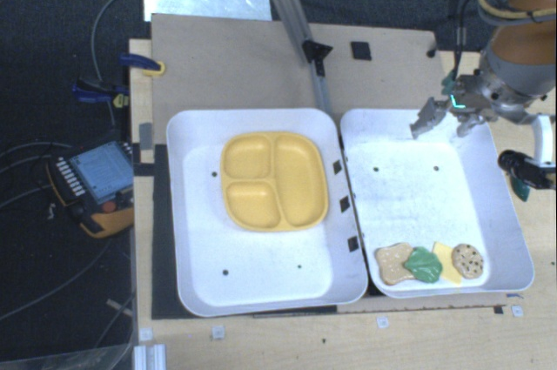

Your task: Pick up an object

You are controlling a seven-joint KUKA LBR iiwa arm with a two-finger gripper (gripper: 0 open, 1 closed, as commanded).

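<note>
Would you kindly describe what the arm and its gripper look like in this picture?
The arm is grey with a broad orange band above the wrist, and dark cables loop around its upper part. Its gripper is grey metal with two slim fingers, and a small teal light or mark shows at its base.

yellow divided plate [274, 181] in left bin [196, 272] | clamps [139, 63] | blue device [96, 172]

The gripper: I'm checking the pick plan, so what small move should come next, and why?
Probably move the gripper toward the bin's near edge. It hovers at the right bin's far edge, while the toy foods lie clustered at the near edge.
</note>
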